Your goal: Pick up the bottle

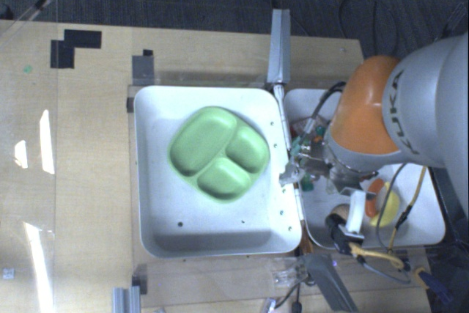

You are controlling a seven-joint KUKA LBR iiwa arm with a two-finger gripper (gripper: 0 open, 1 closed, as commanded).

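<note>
The grey arm [432,106] with its orange band [366,113] hangs low over the right bin [308,102], and its wrist hides the gripper [311,168] – whether that is open or shut cannot be told, nor whether it has hold of anything. The bottle cannot be picked out with certainty; only a yellow-and-orange thing [385,205] peeks from under the arm inside the right bin, its shape mostly hidden. Just beside the right bin, across the shared edge, the left bin [157,223] holds a green three-compartment tray [220,150] – lying tilted near its middle.
</note>
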